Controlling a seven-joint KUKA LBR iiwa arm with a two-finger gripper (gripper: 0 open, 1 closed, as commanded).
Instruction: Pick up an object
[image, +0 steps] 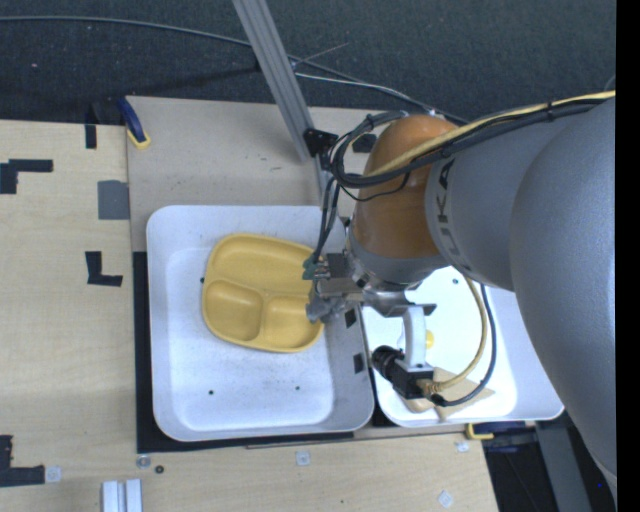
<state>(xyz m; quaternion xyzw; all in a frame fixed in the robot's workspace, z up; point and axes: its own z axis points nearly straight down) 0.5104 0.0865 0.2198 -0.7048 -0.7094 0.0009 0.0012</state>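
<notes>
In the left bin (180, 400), a yellow tray (250, 290) is seen lying flat. The gripper (322, 290) is placed at its right rim, probably for grasping; its state cannot be told.

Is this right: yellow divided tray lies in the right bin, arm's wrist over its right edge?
Not quite. The camera view shows the yellow divided tray lying in the left bin, not the right bin. The rest holds: the arm's wrist sits over the tray's right edge.
</notes>
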